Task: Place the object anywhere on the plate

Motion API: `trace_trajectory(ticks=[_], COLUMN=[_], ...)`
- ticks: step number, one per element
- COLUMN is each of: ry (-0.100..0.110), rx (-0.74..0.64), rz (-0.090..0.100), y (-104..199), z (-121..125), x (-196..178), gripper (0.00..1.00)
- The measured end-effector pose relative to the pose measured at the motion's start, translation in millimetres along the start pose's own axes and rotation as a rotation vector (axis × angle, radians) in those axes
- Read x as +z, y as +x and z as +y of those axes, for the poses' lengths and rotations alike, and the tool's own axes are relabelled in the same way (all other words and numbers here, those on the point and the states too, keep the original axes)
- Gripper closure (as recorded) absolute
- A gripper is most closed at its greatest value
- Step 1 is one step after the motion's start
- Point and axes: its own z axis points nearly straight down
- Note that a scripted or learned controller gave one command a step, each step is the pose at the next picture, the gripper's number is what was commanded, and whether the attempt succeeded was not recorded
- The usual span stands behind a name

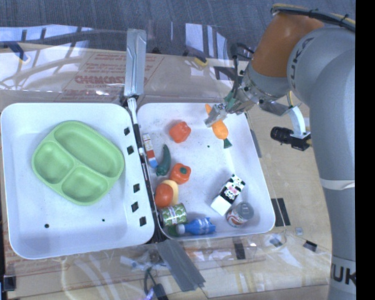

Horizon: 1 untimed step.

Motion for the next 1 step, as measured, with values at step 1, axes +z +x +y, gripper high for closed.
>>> trace_trajectory(ticks=[1], ry=[0.0], rx=[0.23], rz=[-0.001], y=[-9.4], z=[-3.9], x=[-75.0], gripper=[1.0])
